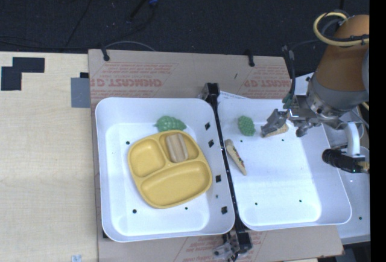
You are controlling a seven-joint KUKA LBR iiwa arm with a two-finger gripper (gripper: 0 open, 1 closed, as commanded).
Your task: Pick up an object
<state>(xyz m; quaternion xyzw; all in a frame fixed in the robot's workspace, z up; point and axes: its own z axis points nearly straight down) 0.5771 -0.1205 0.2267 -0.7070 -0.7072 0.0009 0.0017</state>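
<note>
Two shallow white plastic bins (114, 194) side by side on brown cardboard sheet (181, 73); pale wooden benchtop (42, 182) at left.

You saw the gripper (278, 126) over the right bin (301, 194), clamped on a pale wedge-shaped piece (277, 130), just right of a green lump (245, 125). A tan strip (235, 157) lay near the divider. The left bin (114, 194) held a yellow tray (169, 170).

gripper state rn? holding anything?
Gripper: shut on a small tan food piece, seen between its fingers above the right bin, beside the green broccoli-like piece.
</note>
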